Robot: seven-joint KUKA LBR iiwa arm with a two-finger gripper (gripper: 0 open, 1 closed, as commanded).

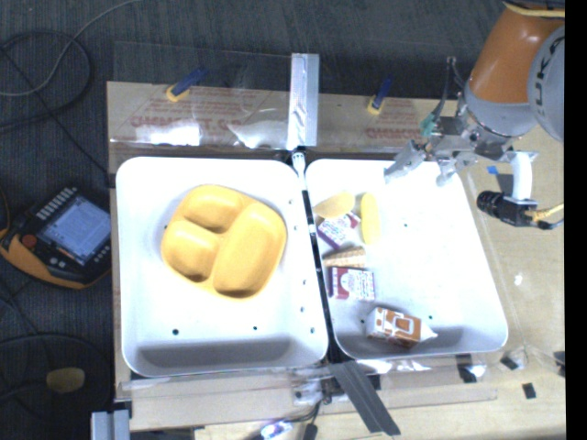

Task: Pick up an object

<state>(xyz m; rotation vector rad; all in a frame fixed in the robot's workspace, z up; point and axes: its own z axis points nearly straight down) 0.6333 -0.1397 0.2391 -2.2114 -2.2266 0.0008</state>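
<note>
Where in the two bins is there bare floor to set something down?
Right bin: its right half is bare, between the gripper and the orange carton. Its left edge is crowded with small packets. Left bin: a bare strip along the near wall, below the yellow tray.

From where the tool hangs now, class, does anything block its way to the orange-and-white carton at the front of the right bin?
Nothing visible does. The tool hangs over the right bin's back edge, and the orange-and-white carton lies near the front wall, with bare white floor between them. The other small packages sit along the bin's left side, off that line.
</note>
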